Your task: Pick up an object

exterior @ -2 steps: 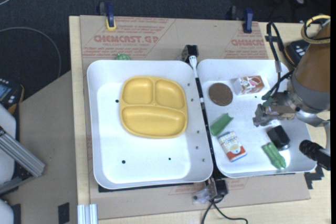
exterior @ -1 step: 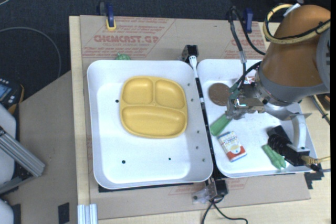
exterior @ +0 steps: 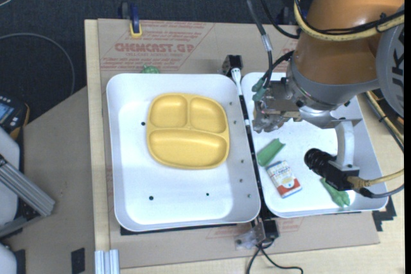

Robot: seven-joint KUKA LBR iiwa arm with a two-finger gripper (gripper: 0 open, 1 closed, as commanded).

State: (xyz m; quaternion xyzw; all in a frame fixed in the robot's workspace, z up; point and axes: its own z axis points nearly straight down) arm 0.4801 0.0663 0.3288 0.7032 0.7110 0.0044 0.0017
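Low over the right shallow white plastic bin (exterior: 369, 138), the tool (exterior: 268, 117), its opening impossible to tell, seems mid-approach above the flat green plastic piece (exterior: 270, 151), so the next move needs a centred descent.

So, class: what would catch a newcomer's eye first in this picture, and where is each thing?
First, the big orange band of the arm, looming over the right bin at upper right. Next, the yellow tray with three compartments, lying in the left bin. Then the small things in the right bin: a green piece and a carton just below it.
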